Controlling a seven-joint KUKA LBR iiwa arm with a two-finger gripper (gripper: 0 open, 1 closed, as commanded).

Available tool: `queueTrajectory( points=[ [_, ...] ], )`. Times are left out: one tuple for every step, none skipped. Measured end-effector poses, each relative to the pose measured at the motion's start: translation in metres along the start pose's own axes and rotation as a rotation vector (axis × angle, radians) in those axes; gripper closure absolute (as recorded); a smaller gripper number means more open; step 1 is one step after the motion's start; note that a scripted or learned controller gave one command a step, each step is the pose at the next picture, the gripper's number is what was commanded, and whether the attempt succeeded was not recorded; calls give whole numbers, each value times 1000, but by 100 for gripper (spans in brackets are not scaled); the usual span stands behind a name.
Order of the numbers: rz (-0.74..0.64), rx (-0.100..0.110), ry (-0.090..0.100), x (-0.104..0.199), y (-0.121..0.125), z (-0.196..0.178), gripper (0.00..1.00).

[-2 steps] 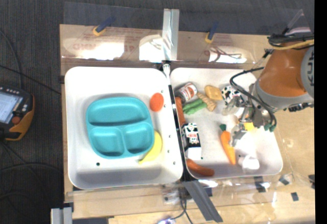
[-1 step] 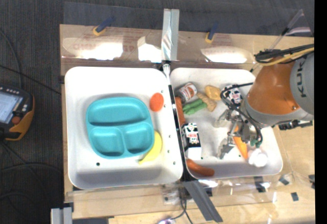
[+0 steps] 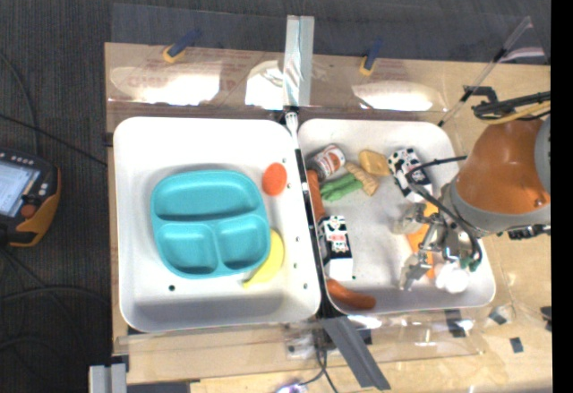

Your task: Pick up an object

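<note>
My gripper (image 3: 426,253) is low in the right bin (image 3: 380,288), near its front right corner. It hangs over a small orange piece (image 3: 413,240), and a white object (image 3: 453,280) lies just to its right. The metal parts hide whatever sits directly beneath it. Further left in this bin are a cow-patterned carton (image 3: 336,236), a green vegetable (image 3: 338,189), a red-labelled can (image 3: 328,159), a tan bread-like piece (image 3: 369,169), a second cow-patterned item (image 3: 407,166), and a sausage (image 3: 350,294) by the front wall.
The left bin (image 3: 134,230) holds a teal divided plate (image 3: 210,221), an orange ball (image 3: 274,177) and a banana (image 3: 266,262). A long reddish stick (image 3: 313,194) lies along the divider. The arm's orange band (image 3: 503,169) looms over the right bin's right edge.
</note>
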State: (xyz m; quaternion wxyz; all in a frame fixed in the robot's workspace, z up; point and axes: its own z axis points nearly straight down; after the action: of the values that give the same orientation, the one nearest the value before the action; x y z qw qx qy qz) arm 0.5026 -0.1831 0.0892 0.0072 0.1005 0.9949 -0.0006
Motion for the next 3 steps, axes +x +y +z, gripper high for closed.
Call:
queueTrajectory(
  points=[
    [-1,2,4,-1,1,-7,100],
    [125,1,19,-5,67,-58,100],
    [217,3,19,-57,53,-11,100]
  ],
)
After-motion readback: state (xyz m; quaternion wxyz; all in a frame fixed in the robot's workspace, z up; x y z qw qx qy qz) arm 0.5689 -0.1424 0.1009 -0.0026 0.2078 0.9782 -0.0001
